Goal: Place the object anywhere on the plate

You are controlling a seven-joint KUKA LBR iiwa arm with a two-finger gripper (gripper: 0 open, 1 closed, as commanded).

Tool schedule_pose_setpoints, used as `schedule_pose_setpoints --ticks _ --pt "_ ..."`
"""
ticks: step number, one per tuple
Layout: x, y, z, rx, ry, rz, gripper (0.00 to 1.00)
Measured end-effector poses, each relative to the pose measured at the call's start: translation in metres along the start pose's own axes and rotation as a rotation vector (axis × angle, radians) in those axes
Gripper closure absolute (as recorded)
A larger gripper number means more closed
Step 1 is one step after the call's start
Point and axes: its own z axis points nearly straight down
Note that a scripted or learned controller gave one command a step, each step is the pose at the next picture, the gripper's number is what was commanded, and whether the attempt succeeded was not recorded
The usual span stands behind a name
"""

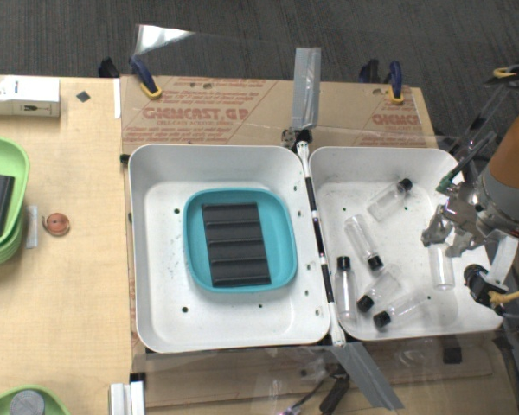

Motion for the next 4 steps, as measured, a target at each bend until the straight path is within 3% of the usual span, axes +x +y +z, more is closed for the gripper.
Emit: schedule_pose_setpoints --ticks 1,3,4 --pt "0.05 -0.054 0.005 0.001 0.001 -0.068 1.0" --pt "0.146 -0.088 -0.014 -0.001 0.0 -0.312 1.0" --pt "0.146 -0.088 -0.014 -0.001 0.0 -0.311 0.0"
